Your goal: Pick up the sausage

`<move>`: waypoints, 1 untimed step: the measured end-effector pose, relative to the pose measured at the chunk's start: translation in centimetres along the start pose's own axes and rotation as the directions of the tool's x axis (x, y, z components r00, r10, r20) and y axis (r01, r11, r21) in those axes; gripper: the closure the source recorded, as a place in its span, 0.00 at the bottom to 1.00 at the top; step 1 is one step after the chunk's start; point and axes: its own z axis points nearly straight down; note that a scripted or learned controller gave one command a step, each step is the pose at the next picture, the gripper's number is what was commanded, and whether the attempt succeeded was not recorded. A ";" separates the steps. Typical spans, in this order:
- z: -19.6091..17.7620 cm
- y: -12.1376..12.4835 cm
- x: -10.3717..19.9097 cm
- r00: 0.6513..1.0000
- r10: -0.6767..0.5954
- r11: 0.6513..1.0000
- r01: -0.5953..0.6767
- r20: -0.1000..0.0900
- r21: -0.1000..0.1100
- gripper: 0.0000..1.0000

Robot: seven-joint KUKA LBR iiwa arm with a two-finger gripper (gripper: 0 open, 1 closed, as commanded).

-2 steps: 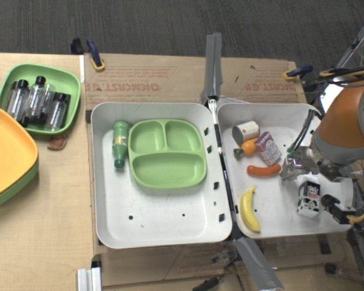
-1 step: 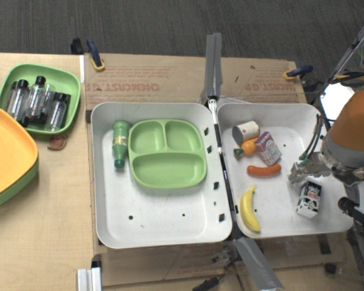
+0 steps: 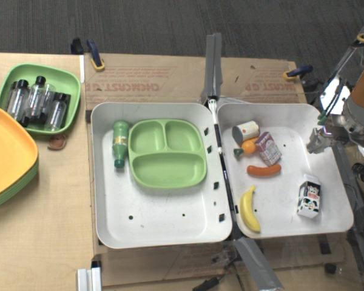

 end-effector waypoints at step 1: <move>6.5 0.0 5.8 0.910 0.414 0.910 -0.414 0.001 0.004 1.00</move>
